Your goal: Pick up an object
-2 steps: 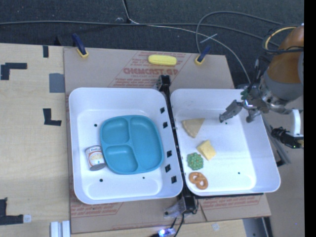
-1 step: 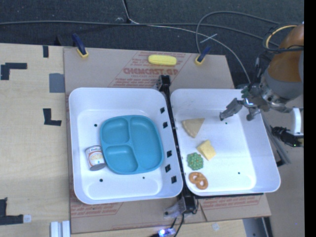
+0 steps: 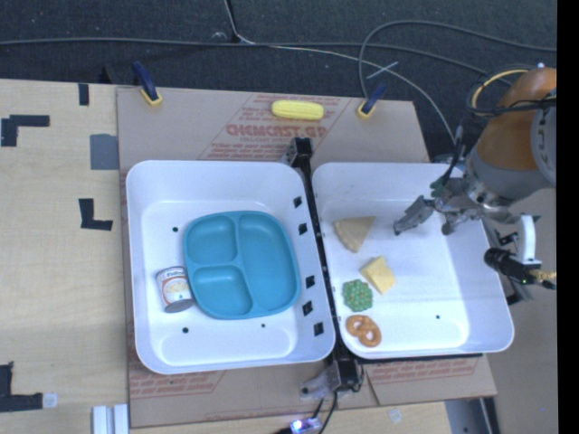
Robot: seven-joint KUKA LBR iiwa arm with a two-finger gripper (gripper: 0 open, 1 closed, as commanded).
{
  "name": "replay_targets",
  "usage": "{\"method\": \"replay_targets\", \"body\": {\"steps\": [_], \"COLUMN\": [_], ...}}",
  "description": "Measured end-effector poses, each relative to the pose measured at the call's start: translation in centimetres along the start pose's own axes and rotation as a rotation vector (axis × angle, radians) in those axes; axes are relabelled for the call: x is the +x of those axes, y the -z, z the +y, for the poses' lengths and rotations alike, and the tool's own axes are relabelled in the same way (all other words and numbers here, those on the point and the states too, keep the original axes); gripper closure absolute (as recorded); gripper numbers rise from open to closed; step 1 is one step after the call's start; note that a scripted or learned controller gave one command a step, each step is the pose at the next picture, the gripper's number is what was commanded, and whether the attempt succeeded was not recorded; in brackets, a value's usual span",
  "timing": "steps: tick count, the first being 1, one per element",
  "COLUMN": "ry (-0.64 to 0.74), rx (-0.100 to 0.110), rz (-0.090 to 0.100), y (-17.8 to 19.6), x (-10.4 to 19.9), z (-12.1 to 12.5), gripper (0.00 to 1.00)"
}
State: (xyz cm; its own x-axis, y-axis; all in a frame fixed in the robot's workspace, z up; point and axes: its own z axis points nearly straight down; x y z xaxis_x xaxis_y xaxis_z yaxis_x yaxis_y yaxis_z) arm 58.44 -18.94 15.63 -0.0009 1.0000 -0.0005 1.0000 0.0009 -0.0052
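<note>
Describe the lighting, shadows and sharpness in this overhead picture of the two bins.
Camera view: even, soft light, with no harsh glare on the white bins; the blue plate and can cast faint shadows; the food pieces near the pretzel look slightly soft; the gripper is a little blurred; the dark floor at the top is dim.

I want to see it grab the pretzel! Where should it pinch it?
Probably across the pretzel's outer loops, coming straight down from above. It lies flat in the right bin, apart from the green piece, so both sides look free.

Bench (image 3: 54, 242) bears cardboard sheet (image 3: 262, 129) under two bins (image 3: 145, 188)
</note>
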Motion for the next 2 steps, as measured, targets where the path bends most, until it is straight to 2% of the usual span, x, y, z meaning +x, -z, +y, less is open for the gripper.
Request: {"method": "replay_targets", "body": {"steps": [1, 2], "ry": [0.001, 0.001], "rx": [0.0, -0.006], "rz": [0.001, -0.002], "y": [-6.4, -7.04], "x": [0.35, 0.36], "z": [0.04, 0.12], "gripper": [0.0, 0.0]}}
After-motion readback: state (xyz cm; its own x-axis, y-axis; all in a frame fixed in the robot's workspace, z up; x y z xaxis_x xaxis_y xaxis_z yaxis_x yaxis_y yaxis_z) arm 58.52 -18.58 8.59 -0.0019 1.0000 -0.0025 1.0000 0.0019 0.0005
